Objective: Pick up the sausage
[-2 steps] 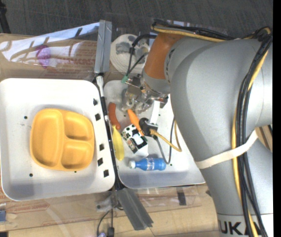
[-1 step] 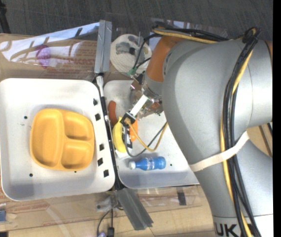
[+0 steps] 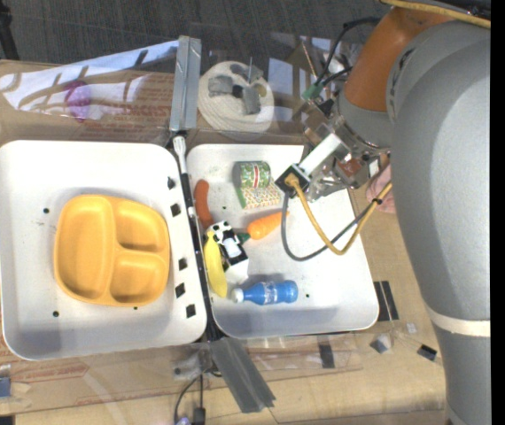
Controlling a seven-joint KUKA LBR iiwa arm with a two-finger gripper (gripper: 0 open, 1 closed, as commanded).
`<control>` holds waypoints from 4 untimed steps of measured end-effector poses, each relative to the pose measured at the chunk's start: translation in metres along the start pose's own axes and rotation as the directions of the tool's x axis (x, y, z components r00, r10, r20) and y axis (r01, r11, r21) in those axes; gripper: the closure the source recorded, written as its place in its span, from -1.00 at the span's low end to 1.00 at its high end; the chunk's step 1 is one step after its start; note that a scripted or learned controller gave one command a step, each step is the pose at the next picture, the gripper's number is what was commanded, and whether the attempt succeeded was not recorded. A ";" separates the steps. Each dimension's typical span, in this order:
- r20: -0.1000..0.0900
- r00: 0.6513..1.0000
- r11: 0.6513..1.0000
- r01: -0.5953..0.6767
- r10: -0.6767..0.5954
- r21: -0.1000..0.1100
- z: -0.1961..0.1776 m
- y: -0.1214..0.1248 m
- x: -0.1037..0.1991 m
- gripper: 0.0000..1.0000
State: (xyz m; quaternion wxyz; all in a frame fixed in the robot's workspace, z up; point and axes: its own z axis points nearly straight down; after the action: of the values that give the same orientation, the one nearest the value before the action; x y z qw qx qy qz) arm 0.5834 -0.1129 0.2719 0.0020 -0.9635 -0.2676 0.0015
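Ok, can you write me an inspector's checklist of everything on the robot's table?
Surface: two white bins side by side, the view's left bin and the view's right bin.
Job's things: sausage lies in the right bin by its left wall, untouched.
Clutter: green can, carrot, banana, black-and-white toy and blue bottle in the right bin; yellow divided plate in the left bin.
Grippers: gripper above the right bin's back right part, apart from the sausage.
Cables: yellow cable loops over the right bin.
Surroundings: white roll behind the bins.
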 end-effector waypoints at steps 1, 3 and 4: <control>0.003 0.884 0.884 0.467 -0.467 0.003 0.082 -0.016 0.025 1.00; 0.002 0.765 0.765 0.644 -0.644 0.002 0.170 0.000 0.024 -1.00; 0.007 0.581 0.581 0.814 -0.814 -0.004 0.179 0.007 0.048 -1.00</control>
State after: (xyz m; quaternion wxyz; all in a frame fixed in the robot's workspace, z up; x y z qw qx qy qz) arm 0.6275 -0.0934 0.0931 -0.0016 -0.7342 -0.6789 0.0016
